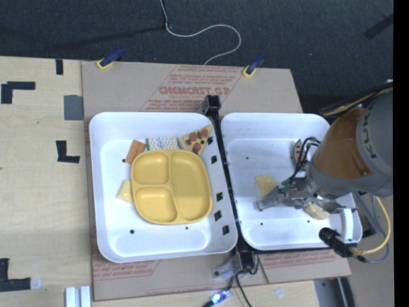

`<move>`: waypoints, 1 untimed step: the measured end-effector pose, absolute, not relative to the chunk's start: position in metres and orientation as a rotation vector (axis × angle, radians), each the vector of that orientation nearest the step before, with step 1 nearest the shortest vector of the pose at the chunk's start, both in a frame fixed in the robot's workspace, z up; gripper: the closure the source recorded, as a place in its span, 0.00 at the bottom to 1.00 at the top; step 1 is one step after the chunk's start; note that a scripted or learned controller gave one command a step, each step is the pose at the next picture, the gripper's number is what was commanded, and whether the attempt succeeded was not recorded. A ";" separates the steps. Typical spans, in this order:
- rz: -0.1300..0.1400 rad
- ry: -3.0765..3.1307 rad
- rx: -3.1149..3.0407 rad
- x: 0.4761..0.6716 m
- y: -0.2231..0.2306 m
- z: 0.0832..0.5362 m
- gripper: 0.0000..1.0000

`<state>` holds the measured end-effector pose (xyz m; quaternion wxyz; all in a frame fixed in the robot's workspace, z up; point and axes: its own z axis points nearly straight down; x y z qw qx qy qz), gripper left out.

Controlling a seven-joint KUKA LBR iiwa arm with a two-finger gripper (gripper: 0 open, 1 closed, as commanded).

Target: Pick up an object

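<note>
Two white bins sit side by side on a sheet of cardboard (pixel 192 88). A big yellow plate (pixel 171 185) with three parts lies in the middle of the left bin (pixel 102 171). A few toys poke out from under the plate. An orange stick (pixel 135 150) is at its top left. A spotty card (pixel 163 144) is at its top. A pizza slice (pixel 199 137) is at its top right. A pale yellow bit (pixel 124 190) is at its left side. The right bin (pixel 268 139) is to the right of the plate. In it lies a small yellow wedge (pixel 265 184), flat on the white floor, well to the right of the plate. The gripper (pixel 268 201) is down low in that bin, just below the wedge and very near it. I cannot tell how far the gripper is open, and I cannot tell if it has hold of anything. The wedge looks to be beside it, not in it. The grey and orange arm (pixel 348 152) is further right of the plate, over the bin's far side. A tan lump (pixel 316 210) lies under the arm.
</note>
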<state>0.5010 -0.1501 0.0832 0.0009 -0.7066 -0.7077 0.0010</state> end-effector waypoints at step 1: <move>0.001 -2.223 -2.221 0.502 -0.151 0.095 1.00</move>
